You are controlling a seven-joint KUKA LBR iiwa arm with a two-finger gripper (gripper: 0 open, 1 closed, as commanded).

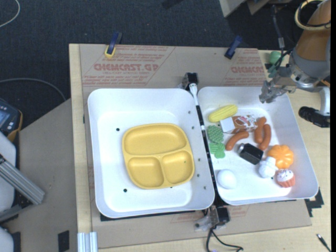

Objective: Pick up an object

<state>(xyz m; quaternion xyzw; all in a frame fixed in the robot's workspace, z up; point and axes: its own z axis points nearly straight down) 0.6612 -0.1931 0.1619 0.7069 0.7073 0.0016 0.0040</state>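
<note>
- Right now I am hovering my gripper (271, 94) over the far right corner of the right bin (302, 146), just above its rim, with my grey arm (314, 46) and its orange band reaching in from the right.
- How my gripper is set, I cannot tell from this slant; nothing is showing between its tips.
- Every object is lying nearer the camera than my gripper, and none is touching it.
- Closest to me, the yellow corn cob (222, 112) is lying to the left and a little nearer, by the bin's far left part.
- Just beyond that, a small white and red packet (240, 123) is sitting below my gripper in the view, with two sausages (262, 132) beside it on the right and another sausage (237, 138) just under it.
- A green ridged piece (216, 140) is resting against the bin's left wall.
- A black block (250, 153), a small orange pumpkin (281, 155), a white ball (227, 178) and a cupcake (285, 178) are sitting toward the near side, well apart from my gripper.
- Over in the left bin (102, 140), a yellow divided plate (156, 155) is lying flat in the middle.
</note>
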